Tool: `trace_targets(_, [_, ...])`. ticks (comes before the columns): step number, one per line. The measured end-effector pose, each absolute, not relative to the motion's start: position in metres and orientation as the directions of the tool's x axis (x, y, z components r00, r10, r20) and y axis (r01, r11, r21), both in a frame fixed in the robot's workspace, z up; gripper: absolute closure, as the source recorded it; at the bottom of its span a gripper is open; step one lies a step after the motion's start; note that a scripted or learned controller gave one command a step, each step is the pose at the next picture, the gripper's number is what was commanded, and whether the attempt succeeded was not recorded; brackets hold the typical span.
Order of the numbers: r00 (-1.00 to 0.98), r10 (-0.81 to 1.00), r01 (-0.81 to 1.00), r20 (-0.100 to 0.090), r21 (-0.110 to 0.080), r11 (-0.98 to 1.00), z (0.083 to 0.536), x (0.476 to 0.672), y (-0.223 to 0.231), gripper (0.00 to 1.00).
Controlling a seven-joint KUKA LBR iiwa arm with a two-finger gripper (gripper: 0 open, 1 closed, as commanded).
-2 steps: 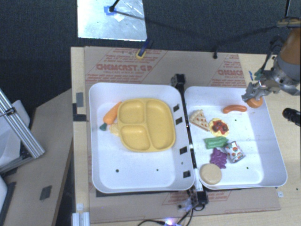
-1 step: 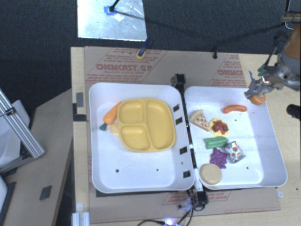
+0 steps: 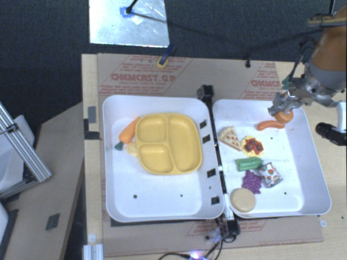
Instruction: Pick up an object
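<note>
1. At the upper right of the table (image 3: 65, 145), locate the gripper (image 3: 282, 108). It hangs over the far corner of the right-hand shallow white bin (image 3: 312, 161), with an orange rounded toy piece (image 3: 284, 116) directly beneath its tip.
2. Check the gripper state. You can see the orange piece pressed against the underside of the gripper, but you cannot tell whether the piece sits between the fingers or merely lies below them. Treat the grasp as unconfirmed.
3. Note the candidates in the same bin: an orange sausage-shaped toy (image 3: 270, 125) just beside the orange piece, a toy pizza slice (image 3: 230, 138), a yellow-and-red round toy (image 3: 252, 145), a green toy vegetable (image 3: 249, 163), a purple toy grape bunch (image 3: 251, 180), a small red-and-white carton (image 3: 270, 175) and a tan round disc (image 3: 242, 200). They cluster in the left half of the bin, leaving the far corner open for approach.
4. Observe the left-hand shallow white bin (image 3: 116, 188). It carries a yellow three-compartment plastic plate (image 3: 165, 143) with an orange toy carrot (image 3: 128, 130) touching its left rim.
5. Judge the stage as grasp or early lift. Expect a slip, since the rounded piece offers little flat surface.
</note>
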State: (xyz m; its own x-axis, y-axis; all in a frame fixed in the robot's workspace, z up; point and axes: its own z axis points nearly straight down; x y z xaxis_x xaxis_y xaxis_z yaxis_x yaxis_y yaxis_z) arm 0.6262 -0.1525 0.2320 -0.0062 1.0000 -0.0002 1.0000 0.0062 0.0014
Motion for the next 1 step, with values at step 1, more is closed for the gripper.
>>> trace_targets(1, [-0.007,1.000,1.000,0.000,0.000,0.007,0.2394,0.6045,-0.1065,1.00])
